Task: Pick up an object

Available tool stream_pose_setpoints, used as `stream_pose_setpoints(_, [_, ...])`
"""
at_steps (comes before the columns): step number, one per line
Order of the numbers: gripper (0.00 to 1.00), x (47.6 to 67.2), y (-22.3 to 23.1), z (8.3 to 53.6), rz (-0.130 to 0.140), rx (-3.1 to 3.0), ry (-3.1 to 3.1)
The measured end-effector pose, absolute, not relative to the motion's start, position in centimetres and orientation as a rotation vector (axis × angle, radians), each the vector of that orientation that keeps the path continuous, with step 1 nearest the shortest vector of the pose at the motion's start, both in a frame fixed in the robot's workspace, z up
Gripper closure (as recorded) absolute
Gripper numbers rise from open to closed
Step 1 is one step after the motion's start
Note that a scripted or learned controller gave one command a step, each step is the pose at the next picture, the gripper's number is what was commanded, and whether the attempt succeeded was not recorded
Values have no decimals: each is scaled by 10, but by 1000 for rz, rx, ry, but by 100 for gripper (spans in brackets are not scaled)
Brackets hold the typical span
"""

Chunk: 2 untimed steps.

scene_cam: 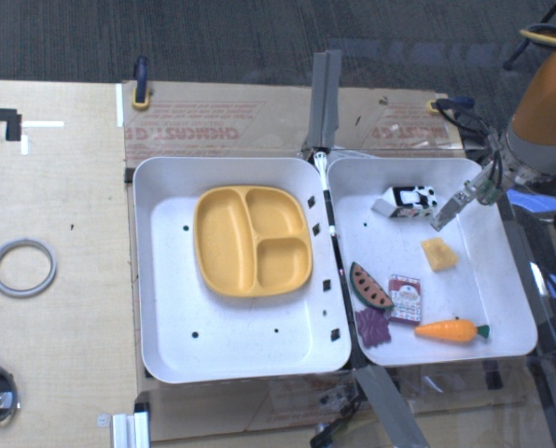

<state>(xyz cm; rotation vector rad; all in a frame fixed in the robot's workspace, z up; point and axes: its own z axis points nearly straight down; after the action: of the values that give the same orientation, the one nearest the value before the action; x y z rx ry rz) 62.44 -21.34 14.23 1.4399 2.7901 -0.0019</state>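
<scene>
Grey jaws [443, 217] beside black-and-white toy [410, 201]

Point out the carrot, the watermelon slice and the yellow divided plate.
carrot [446, 330]: camera view, middle of its orange body.
watermelon slice [369, 287]: camera view, red flesh at its centre.
yellow divided plate [224, 241]: camera view, floor of its large left compartment.

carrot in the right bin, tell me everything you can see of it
The carrot looks like a smooth plastic toy: an orange tapered body with a small green stub at its thick end. It lies flat on the floor of the right bin, near the front wall, pointed tip toward the left and green end toward the right. It seems to lie free, close to the small red box but apart from it. Nothing grips it.
</scene>
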Motion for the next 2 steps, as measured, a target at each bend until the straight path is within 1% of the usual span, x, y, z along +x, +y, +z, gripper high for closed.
stream_pose_setpoints(1, [0, 654, -202, 148, -1, 1509, 2751])
stream_pose_setpoints(2, [0, 662, -195, 114, 5, 1964, 2438])
